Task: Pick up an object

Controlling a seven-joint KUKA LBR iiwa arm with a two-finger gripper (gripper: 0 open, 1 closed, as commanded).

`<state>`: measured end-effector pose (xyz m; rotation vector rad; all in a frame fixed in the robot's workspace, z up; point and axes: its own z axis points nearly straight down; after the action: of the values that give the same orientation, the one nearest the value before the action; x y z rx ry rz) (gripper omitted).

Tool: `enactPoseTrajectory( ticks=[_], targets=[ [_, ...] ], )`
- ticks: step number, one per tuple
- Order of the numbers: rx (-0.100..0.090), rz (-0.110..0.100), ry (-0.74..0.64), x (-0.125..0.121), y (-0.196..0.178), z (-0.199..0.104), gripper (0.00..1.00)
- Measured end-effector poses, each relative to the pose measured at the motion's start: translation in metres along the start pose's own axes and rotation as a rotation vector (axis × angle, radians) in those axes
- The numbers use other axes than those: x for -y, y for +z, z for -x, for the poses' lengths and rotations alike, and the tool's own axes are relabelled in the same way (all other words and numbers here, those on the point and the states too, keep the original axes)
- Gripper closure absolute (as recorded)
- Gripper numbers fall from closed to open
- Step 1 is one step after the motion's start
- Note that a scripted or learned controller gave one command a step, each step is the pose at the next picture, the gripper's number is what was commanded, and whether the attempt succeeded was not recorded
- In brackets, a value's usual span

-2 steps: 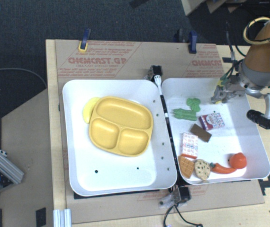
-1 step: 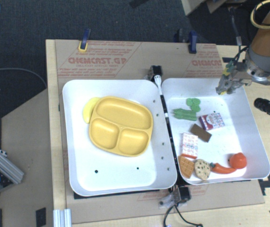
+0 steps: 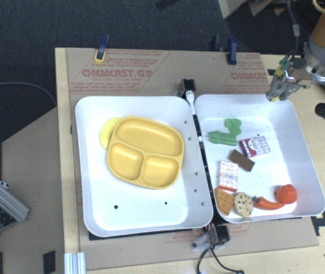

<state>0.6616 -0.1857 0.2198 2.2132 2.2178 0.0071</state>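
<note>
Peeking from beneath yellow tray [image 3: 145, 152], half-hidden yellow object [image 3: 106, 132].

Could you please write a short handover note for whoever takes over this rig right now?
Gripper: above the far right corner of the right bin, holding nothing.
Right bin: green toy, small red-and-white carton, brown bar, pink-and-white packet, waffle, cookie, red-orange pepper.
Left bin: yellow divided tray.
Done: nothing picked yet.
Left: descend on one item, grasp, lift.
</note>
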Motion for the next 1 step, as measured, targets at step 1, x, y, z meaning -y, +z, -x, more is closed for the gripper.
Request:
enactPoseTrajectory(
  ticks=[1],
  targets=[
    [-0.001,-0.005,0.001,-0.0009,-0.0061,0.0001,1.00]
  ],
)
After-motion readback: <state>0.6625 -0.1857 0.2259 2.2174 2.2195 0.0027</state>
